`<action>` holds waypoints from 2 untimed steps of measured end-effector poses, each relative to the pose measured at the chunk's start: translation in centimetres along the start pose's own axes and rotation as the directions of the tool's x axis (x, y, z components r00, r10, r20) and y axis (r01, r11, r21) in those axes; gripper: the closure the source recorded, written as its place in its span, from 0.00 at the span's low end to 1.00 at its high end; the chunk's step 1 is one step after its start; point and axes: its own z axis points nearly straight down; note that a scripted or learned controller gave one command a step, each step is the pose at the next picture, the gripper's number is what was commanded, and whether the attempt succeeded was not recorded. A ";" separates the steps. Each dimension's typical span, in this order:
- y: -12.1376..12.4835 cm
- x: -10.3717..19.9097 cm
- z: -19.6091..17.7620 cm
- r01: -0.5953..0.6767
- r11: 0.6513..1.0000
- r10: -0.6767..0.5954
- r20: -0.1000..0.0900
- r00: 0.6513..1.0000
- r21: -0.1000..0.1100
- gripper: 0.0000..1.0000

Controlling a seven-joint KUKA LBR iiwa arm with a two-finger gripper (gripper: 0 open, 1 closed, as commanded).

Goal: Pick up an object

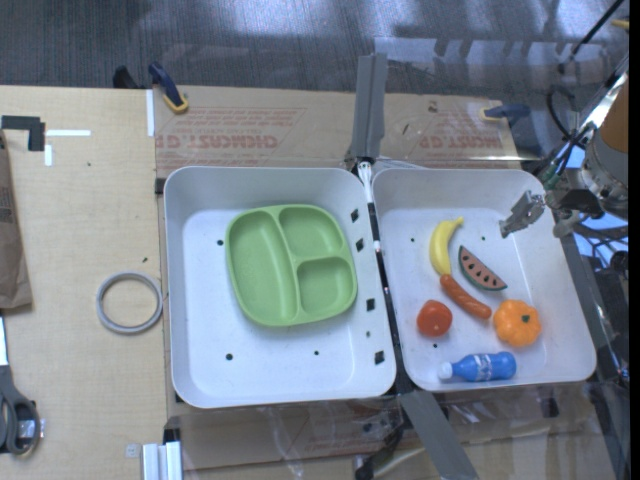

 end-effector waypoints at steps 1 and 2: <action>2.9 2.2 11.8 -0.020 1.000 0.020 -0.001 1.000 0.001 0.00; 3.2 2.0 10.5 -0.021 1.000 0.021 0.002 1.000 -0.006 1.00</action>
